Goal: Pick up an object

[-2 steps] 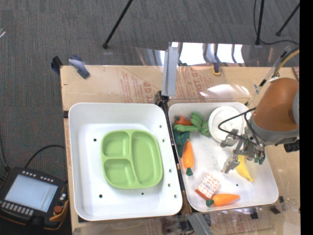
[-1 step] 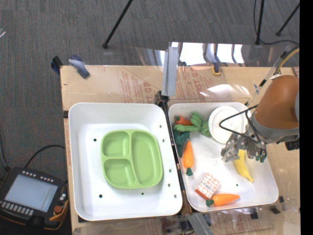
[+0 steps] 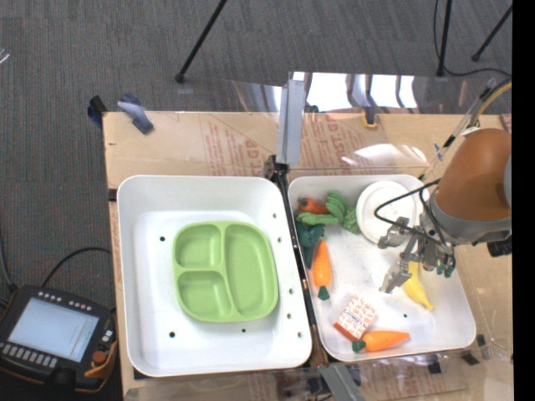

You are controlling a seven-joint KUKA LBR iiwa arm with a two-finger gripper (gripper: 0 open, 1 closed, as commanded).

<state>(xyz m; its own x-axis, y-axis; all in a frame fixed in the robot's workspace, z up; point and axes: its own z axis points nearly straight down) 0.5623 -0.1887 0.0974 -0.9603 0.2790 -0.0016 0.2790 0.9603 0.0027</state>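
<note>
Hung over the right bin (image 3: 465, 324), the gripper (image 3: 399, 276), fingers spread and pinching nothing. Just beside its tips, a yellow banana (image 3: 417, 291). Bare white floor below, toward a patterned box (image 3: 358, 315) and an orange carrot (image 3: 383, 339) near the front rim. Farther left, another carrot (image 3: 322, 266), green toys (image 3: 328, 215), a white plate (image 3: 378, 205). Writing on the box too small to read. In the left bin (image 3: 142, 215), a green divided tray (image 3: 226, 271).

both bins (image 3: 142, 215) are white. the divided plate (image 3: 225, 271) is lime green. two toy carrots (image 3: 322, 266) are orange with green tops, the banana (image 3: 418, 292) yellow, the small box (image 3: 357, 315) red-and-white patterned (print unreadable). the arm (image 3: 472, 182) shows orange above grey.
</note>
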